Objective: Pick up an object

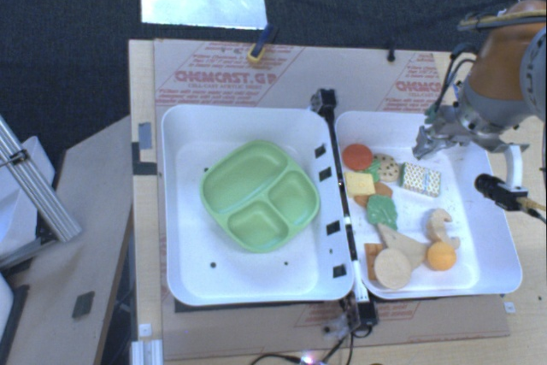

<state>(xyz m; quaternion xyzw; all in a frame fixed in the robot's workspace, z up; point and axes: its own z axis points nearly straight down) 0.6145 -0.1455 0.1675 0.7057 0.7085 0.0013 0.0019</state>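
Toy food is what you are after, and it lies heaped in the right bin (504,265), well clear of the left bin (184,269) that holds a green divided plate (259,195). Start at the gripper (430,143): it hangs over the far part of the right bin, and from this slanted view you cannot tell whether its fingers are spread or closed; nothing shows between them.

Just below and in front of it lies a small patterned block (420,179), flat on the bin floor. That is your nearest candidate. It looks light and stiff, with straight edges, so you would take it across its short sides; lying flat, it may slide on the smooth white plastic if one finger touches first.

Work outward from there. Beside the block sits a speckled cookie (386,168), then a red round piece (357,156), a yellow cheese-like square (360,184) and a green leafy piece (381,210), all touching or overlapping, so a grasp there risks catching two things or none. Nearer the front lie a pale wooden paddle-shaped piece (395,262), a cream curved piece (440,224) and an orange ball (441,256). The ball would likely roll away from a pinch that is off centre. All of it looks light and hard, not fragile.

Above the wrist you see the orange band (504,55) of the arm.
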